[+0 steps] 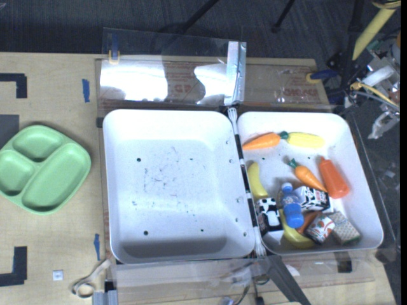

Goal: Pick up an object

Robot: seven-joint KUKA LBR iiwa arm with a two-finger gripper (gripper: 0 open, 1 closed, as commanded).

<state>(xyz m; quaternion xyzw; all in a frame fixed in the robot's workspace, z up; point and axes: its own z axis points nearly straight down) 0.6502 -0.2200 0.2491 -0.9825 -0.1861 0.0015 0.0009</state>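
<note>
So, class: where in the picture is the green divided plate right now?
In the camera view, the green divided plate lies on the wooden bench at the far left, outside both bins, just left of the left white bin.

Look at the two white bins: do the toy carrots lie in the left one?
No, both carrots lie in the right bin, among the other toys; the left bin holds neither.

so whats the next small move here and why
Probably bring the end effector in over the right bin, above the orange sausage-shaped toy. All the toys sit in that bin, and most are piled together at its near end, while this one lies apart by the right wall, beside a carrot, so it looks the easiest to grasp cleanly.
</note>
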